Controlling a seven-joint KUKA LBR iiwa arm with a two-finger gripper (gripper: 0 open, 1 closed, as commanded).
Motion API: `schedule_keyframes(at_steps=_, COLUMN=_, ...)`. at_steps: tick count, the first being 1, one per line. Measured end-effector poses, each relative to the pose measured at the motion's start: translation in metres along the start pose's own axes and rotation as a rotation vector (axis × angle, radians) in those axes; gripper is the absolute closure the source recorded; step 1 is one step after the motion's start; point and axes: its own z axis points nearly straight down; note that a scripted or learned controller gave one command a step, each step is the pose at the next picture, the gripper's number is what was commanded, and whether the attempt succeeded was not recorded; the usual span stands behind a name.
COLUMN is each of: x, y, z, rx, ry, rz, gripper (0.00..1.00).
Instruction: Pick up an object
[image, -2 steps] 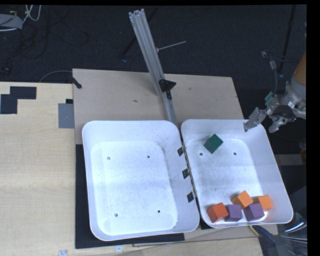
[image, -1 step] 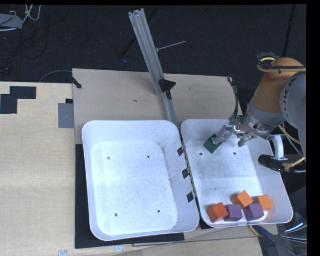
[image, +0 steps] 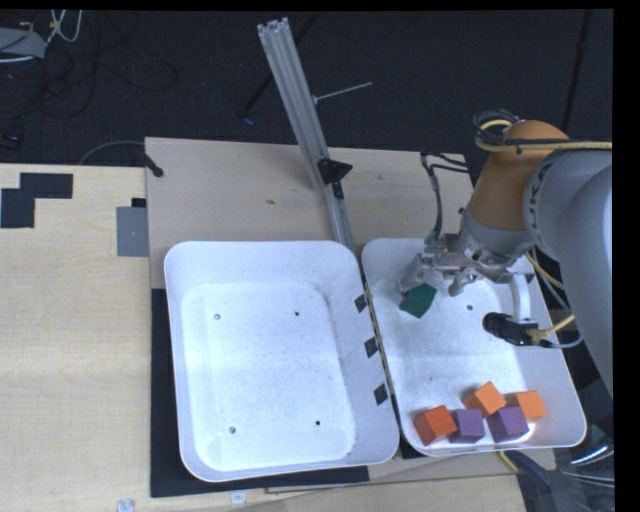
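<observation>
Green block (image: 418, 300) is what you should look at first: it sits in the upper part of the right bin (image: 455, 352), tilted, directly under the gripper (image: 436, 277). You can see one metal finger coming down at its upper left and the rest of the gripper just above and to its right, but you cannot tell whether the block is pinched or merely touched. The grey arm (image: 570, 230) with its orange band reaches in from the right. Along the near edge of the same bin you have a cluster of orange blocks (image: 434, 424) and purple blocks (image: 508, 423), packed together and touching. Beside it lies the left bin (image: 265, 355).
</observation>
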Motion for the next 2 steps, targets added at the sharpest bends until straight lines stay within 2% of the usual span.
schedule_keyframes(at_steps=1, x=0.0017, y=0.0001, z=-0.0095, rx=0.000, ry=0.002, rz=-0.002, gripper=1.00)
schedule_keyframes(at_steps=2, x=0.0016, y=0.0002, z=-0.0096, rx=0.000, ry=0.002, rz=-0.002, gripper=0.00)
